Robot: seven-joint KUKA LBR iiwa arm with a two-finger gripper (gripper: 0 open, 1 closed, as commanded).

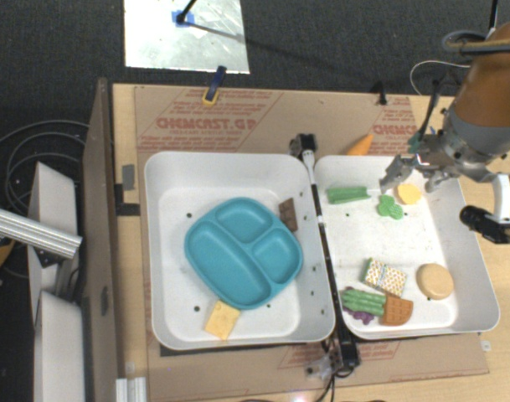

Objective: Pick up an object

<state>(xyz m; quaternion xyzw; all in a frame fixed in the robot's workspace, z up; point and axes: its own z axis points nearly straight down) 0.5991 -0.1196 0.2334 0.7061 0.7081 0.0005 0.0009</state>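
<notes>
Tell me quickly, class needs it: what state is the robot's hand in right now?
Hand: low over the right bin, above the yellow piece; whether it is open or closed cannot be told, and no object is seen held.

Illumination is even and fairly bright across the centre of the frame. The two shallow white plastic bins (238, 170) are the brightest surfaces and come close to washing out along their rims, with little texture left on their floors. A shiny silver foil sheet (185, 23) at the upper left throws patchy glare. Shadows are soft and short: the compartmented turquoise plastic plate (242, 251) casts only a faint dark edge at its lower side. The dark carpeted floor (37, 48) around the bench reads dim and grainy. Overall sharpness is modest; small items look soft-edged, and the grey-and-orange robot arm (486, 90) at the upper right is slightly blurred.
</notes>
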